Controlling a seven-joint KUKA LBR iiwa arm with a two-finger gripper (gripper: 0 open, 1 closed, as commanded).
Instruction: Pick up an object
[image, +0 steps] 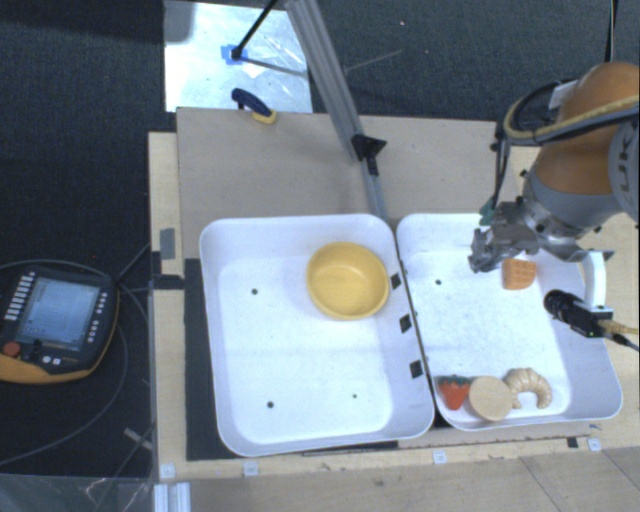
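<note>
Hanging over the far part of the R-hand bin (R as the camera sees it), the pincer sits close to that bin's far-left corner. The grey arm w/ its orange band comes in from the view's R. Can't tell if the pincer is wide or narrow: it's dark and seen at a slant from above, and no obj. shows in its grip.

The orange block lies on the bin floor just beside the pincer, on its R in view. Can't tell whether the two touch.

Along the same bin's near wall, 3 more objs. sit in a row:
- a small red item w/ a bit of green, nearest the L corner
- a round beige disc in the middle, against both neighbours
- a pale croissant-shaped piece on the R

The L-hand bin holds a yellow bowl, upright, in its far-right part near the wall next to the other bin.

Both bins rest side by side on the brown tabletop. A metal pole slants across its far side, and a blue-and-yellow clamp sits at its far edge. Off to the view's L, on the dark floor, lies a control pendant w/ a lit screen.
</note>
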